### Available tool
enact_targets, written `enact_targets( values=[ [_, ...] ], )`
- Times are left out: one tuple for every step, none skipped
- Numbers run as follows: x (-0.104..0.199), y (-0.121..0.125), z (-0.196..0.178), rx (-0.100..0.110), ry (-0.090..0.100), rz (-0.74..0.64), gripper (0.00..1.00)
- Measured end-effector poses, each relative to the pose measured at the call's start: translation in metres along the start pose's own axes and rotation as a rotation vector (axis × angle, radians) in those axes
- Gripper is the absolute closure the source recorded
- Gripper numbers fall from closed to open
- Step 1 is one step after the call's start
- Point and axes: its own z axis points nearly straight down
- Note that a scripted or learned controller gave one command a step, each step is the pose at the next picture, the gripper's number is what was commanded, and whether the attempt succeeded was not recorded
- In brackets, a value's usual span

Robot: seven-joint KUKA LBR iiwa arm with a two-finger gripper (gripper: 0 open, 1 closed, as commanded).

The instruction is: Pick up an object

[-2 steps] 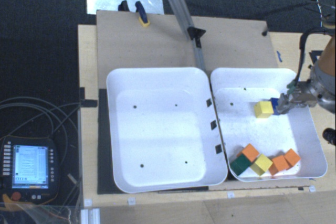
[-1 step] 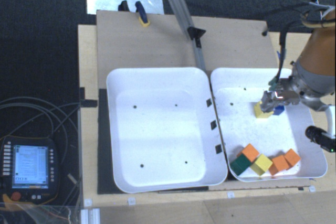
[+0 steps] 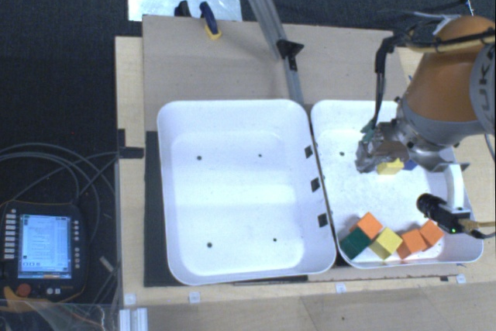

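My gripper (image 3: 377, 156) hangs low over the middle of the right white bin (image 3: 335, 128), beneath the arm's orange band. A small yellow block (image 3: 390, 166) sits right against its lower tip, with a bit of blue (image 3: 410, 163) beside it; whether the block is held is hidden by the gripper body. At the bin's front lie an orange block (image 3: 370, 225), a green block (image 3: 355, 243), a yellow block (image 3: 385, 244) and two more orange blocks (image 3: 414, 242), all apart from the gripper.
The left white bin (image 3: 232, 190) adjoins the right one. A grey pole (image 3: 267, 12) slants down to the bins' back edge. A black fitting on a white bracket (image 3: 435, 207) sits at the right bin's wall. A teach pendant (image 3: 43, 248) lies at far left.
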Motion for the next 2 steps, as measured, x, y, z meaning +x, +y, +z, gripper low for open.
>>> enact_targets(
  values=[
    [0.046,0.000,-0.009,-0.002,0.000,0.000,1.00],
    [0.110,-0.006,-0.006,0.000,0.001,-0.002,1.00]
  ],
)
